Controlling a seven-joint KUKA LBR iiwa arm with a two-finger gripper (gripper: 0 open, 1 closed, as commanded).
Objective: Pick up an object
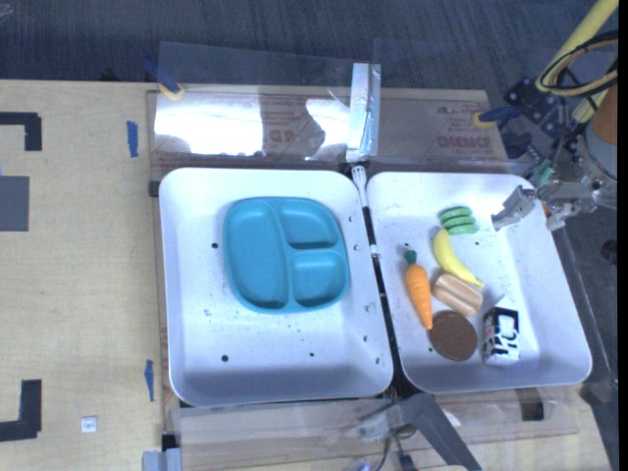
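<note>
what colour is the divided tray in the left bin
Light blue. The tray shows plainly in the camera view, lying flat in the left bin.

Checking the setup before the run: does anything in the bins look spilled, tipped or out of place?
Nothing stands out. The blue divided plate lies flat in the left bin; the toy foods, carrot and banana among them, cluster in the right bin.

White bins (196, 361) hold a blue tray (287, 253), orange carrot (420, 292), yellow banana (453, 259), brown disc (453, 335).

We see a divided tray (287, 253) in the left bin (186, 341); in the right bin (559, 302), a carrot (420, 292) lies left of a banana (453, 258).
</note>
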